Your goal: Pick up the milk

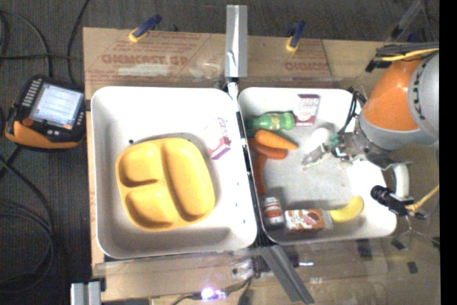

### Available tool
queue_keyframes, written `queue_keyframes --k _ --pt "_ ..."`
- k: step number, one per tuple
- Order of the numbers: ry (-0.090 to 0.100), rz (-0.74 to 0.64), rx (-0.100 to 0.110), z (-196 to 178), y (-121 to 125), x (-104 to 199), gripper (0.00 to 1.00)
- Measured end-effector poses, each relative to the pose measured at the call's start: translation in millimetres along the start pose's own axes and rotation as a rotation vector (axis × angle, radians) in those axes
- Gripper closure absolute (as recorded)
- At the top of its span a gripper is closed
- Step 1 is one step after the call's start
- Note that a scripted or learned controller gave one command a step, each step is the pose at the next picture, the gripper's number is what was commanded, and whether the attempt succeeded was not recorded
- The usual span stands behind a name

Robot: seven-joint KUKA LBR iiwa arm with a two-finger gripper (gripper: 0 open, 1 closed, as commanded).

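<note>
Milk carton (308, 109), white with a dark red label, stood against the far wall of the right bin (371, 231), apart from the gripper (315, 154) and untouched by it. The gripper hung low over the middle of that bin, reaching in from the right under the grey arm (400, 107) with its orange band. Whether it was parted or closed could not be told from this slant, and nothing could be seen in its grasp. Just to the left of it lay a carrot (275, 143), and beyond the carrot a green bottle (275, 121) lay on its side beside the milk carton. Nearer the front wall were a banana (348, 211), a brown carton (307, 220) lying flat and a small jar (271, 211). In the left bin (103, 125) sat a yellow divided plate (166, 182), with a small pink and white box (221, 146) just off its far right corner. A teach pendant (50, 114) rested on the floor left of the bench.
</note>
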State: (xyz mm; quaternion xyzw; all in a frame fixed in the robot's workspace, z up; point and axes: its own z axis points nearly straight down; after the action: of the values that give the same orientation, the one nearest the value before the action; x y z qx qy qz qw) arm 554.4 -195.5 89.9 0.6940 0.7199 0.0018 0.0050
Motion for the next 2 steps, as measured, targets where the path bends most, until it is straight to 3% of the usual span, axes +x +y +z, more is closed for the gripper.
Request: queue_keyframes --k 1,2 --pt "-0.002 0.093 -0.005 -1.4 -52.8 -2.3 0.00" --pt "-0.005 -0.172 -0.001 -1.2 -49.6 -1.3 0.00"
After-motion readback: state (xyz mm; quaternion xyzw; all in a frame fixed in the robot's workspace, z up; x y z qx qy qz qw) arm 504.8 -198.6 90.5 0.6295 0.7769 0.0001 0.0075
